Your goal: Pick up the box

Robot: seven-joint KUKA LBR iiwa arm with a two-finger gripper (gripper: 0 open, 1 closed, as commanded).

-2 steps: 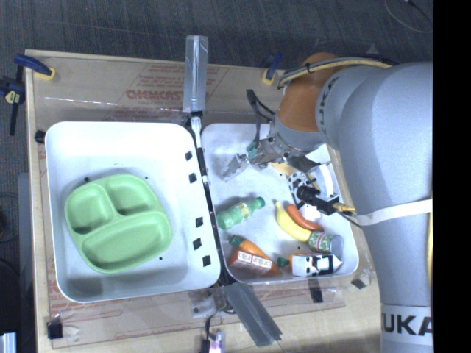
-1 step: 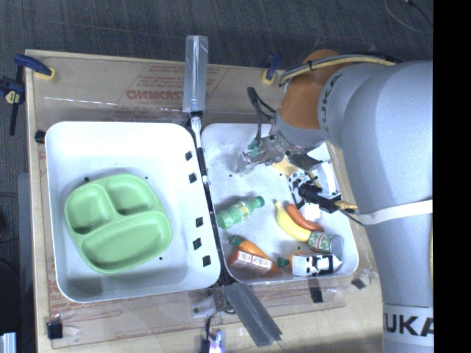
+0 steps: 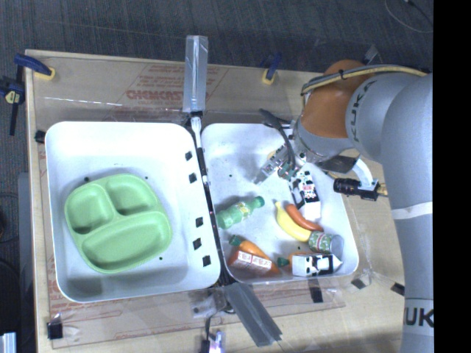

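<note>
gripper (image 3: 276,166) seen low in right bin (image 3: 221,149), finger spread not discernible; box (image 3: 315,265) lying apart near front wall, beside carrot (image 3: 254,249).

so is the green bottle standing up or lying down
Lying down: the green bottle rests on its side on the right bin's floor, cap toward the banana.

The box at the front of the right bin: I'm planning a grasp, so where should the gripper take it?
Grip the box across its short sides from straight above. It lies flat with its top free, but a can and the bin wall crowd it.
</note>
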